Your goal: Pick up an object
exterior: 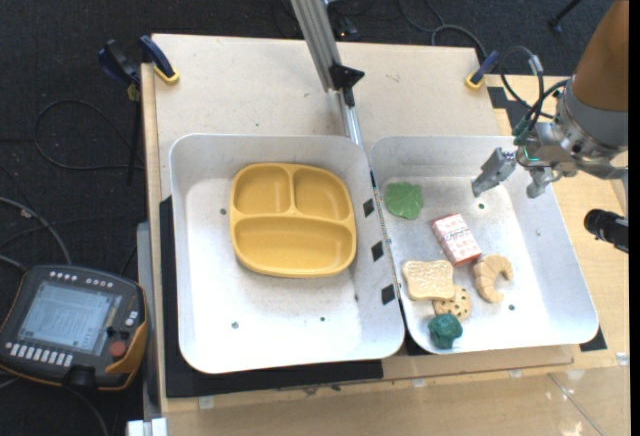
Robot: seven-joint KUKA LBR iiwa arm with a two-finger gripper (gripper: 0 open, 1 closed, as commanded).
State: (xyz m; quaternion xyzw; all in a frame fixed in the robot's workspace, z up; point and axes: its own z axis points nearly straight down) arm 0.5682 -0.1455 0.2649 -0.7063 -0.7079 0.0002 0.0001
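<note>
Camera view: pincer hovers over right bin, fingers apart, holding nothing. Red box lies down-left of it, near bin middle, long axis roughly front-back.

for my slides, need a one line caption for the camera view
Claw open above the right bin of toy food; yellow tray sits in the left bin.

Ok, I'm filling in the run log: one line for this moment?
gripper: open, above right bin | holding: nothing | toast, red box: untouched
</note>
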